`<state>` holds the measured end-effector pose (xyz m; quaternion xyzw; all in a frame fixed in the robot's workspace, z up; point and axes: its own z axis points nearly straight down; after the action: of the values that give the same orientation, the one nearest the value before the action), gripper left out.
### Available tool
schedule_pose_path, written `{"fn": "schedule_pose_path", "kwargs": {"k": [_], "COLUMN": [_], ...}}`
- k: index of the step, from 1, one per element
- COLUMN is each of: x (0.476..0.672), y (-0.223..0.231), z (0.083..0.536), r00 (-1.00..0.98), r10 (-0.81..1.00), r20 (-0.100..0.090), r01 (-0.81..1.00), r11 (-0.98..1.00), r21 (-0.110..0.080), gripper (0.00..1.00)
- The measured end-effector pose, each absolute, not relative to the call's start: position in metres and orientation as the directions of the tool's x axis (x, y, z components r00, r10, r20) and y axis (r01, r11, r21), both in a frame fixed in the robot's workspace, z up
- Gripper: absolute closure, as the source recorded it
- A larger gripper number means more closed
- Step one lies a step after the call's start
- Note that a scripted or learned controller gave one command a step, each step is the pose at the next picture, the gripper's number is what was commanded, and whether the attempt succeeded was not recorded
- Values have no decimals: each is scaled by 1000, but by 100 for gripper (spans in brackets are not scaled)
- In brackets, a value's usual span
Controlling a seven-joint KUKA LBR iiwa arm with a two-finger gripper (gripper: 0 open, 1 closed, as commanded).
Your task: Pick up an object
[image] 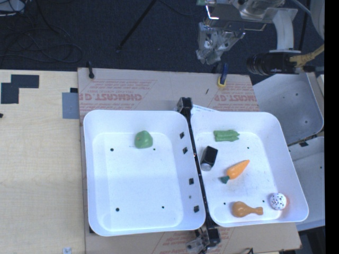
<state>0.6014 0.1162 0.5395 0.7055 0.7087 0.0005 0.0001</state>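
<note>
My gripper (211, 51) hangs high above the bench's far edge, behind the right bin (275, 121), with nothing between its fingers. In the right bin lie a green toy vegetable (226, 136), a black cylinder (208, 157), an orange carrot (237, 169), a tan drumstick (245, 210) and a white speckled ball (277, 201). A green rounded lump (143, 139) rests in the left bin (100, 121), near its far wall.
A black divider clamp (185, 106) joins the two bins along the middle. A cardboard sheet (132, 91) lies under the bins. A blue and yellow clip (223, 77) stands at the cardboard's far edge, just below my gripper.
</note>
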Motion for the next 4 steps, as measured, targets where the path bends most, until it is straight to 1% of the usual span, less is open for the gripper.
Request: {"fn": "schedule_pose_path", "kwargs": {"k": [1, 2, 4], "x": [645, 643, 643], "y": [176, 242, 245], "z": [535, 536, 537], "r00": [-5, -7, -10], "r10": [1000, 1000, 1000], "r20": [0, 0, -2], "r01": [1000, 1000, 1000], "r11": [5, 7, 10], "r21": [-4, -5, -5], "gripper": [100, 100, 100]}}
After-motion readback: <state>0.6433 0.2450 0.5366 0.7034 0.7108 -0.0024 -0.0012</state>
